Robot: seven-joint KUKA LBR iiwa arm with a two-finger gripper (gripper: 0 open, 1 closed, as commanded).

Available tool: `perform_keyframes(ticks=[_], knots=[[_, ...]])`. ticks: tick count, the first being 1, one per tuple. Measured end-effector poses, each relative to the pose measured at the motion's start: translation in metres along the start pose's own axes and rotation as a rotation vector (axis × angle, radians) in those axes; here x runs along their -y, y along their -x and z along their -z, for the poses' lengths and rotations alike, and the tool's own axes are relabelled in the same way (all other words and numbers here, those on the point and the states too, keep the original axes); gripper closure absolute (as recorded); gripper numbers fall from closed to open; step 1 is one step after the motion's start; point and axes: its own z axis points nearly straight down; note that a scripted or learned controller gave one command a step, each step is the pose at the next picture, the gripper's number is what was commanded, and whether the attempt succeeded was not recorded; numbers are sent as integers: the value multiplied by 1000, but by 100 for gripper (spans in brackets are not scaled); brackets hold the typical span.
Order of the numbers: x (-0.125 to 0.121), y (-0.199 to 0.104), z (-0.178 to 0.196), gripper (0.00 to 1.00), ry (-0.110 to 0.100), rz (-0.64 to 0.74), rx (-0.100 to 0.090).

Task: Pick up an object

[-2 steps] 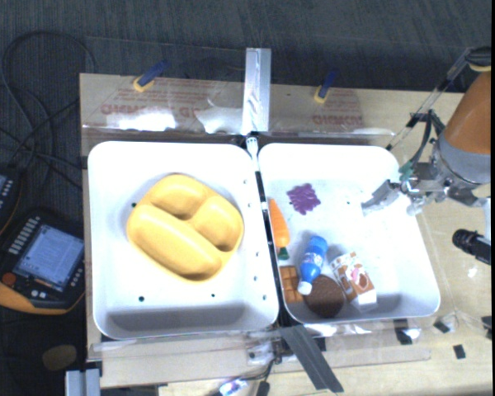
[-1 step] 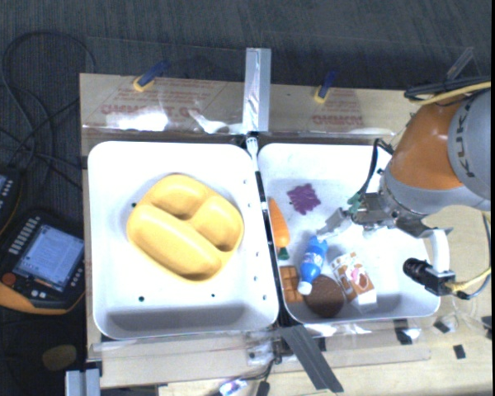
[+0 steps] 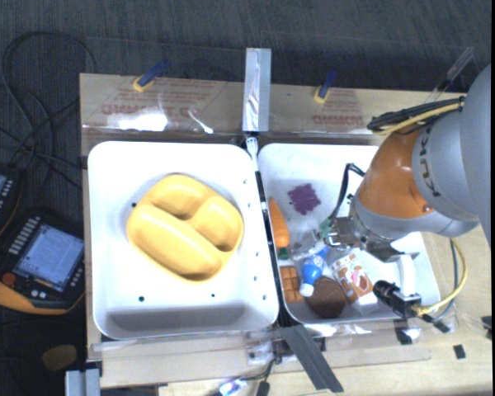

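The arm (image 3: 412, 180) is reaching in from the right over the right bin (image 3: 313, 159), its gripper (image 3: 334, 236) sitting low among a heap of small things. Whether the pincer is wide, narrow or holding anything, I cannot tell. Just beside it are lying a blue bottle (image 3: 312, 272), a brown lump (image 3: 326, 299), an orange piece (image 3: 279, 223) and a purple scrap (image 3: 304, 196). A big yellow object (image 3: 184, 225) is resting in the left bin (image 3: 107, 304).
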Motion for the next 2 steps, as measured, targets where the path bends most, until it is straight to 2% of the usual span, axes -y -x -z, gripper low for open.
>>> perform_keyframes(ticks=[1,2], knots=[[0,0,8,100,-1,-1,-1],[-57,-45,89,100,-1,9,2]])
